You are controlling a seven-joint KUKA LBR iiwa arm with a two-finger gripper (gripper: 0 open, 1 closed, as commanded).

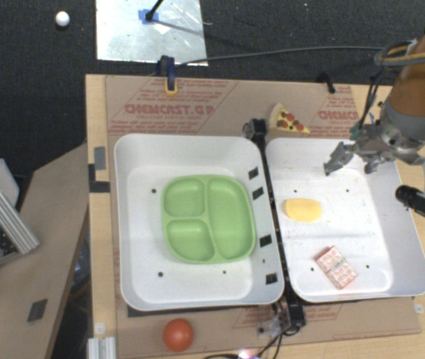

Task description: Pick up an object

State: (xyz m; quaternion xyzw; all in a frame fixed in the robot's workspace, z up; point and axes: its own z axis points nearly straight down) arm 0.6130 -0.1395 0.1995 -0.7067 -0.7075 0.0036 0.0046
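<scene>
In the right bin [392, 230] lie a yellow oval object [302, 209] near its left wall and a pink patterned packet [336, 266] toward the front. My gripper [353, 161] hangs over the bin's back part, up and to the right of the yellow object. Its two fingers stand apart with nothing between them, so it is open. The grey arm with its orange band comes in from the right above it.
The left bin [134, 223] holds a green divided tray [207, 218]. A pizza-slice toy [289, 120] lies on the board behind the bins. A red ball [177, 334] sits in front of the left bin. A black divider [266, 200] with clips runs between the bins.
</scene>
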